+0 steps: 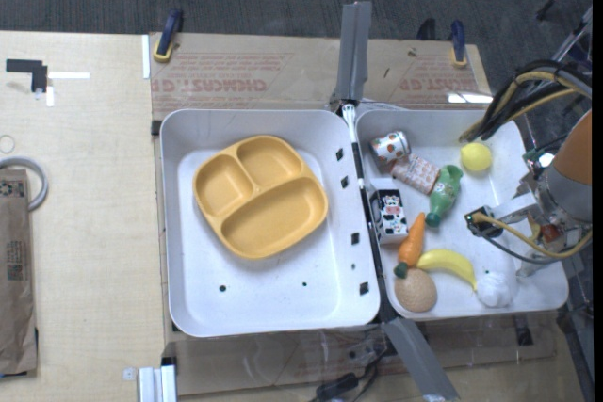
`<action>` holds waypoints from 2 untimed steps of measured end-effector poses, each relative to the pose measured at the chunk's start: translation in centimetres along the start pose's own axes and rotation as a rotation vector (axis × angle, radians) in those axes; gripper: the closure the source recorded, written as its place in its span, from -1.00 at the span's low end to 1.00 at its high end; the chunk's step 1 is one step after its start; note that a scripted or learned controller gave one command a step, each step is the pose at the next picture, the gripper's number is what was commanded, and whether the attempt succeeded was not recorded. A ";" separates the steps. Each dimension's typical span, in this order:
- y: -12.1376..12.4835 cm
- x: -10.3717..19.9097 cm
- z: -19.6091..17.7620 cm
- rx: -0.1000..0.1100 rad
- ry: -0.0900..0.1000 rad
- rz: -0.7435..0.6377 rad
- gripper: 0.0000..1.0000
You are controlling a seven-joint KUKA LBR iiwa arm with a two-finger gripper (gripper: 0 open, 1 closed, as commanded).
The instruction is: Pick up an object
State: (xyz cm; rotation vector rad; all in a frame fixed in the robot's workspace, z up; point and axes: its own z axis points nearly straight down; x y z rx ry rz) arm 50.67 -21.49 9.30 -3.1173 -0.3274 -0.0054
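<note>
Pickup looks not yet done: banana (447, 265), carrot (413, 240) and lemon (477, 156) lie in the right bin (504, 193) of 2. The tool (532, 226) hangs over that bin's right edge; its opening cannot be told, and no hold shows.

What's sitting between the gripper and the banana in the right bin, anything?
Nothing visible. The gripper is over the right side of the right bin; the banana lies just to its lower left, bare bin floor between. Nearest neighbours: a white lump by the banana's right tip, the carrot off its left end.
</note>
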 end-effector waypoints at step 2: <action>-4.3 -2.2 -0.1 -0.004 -0.010 -0.132 -1.00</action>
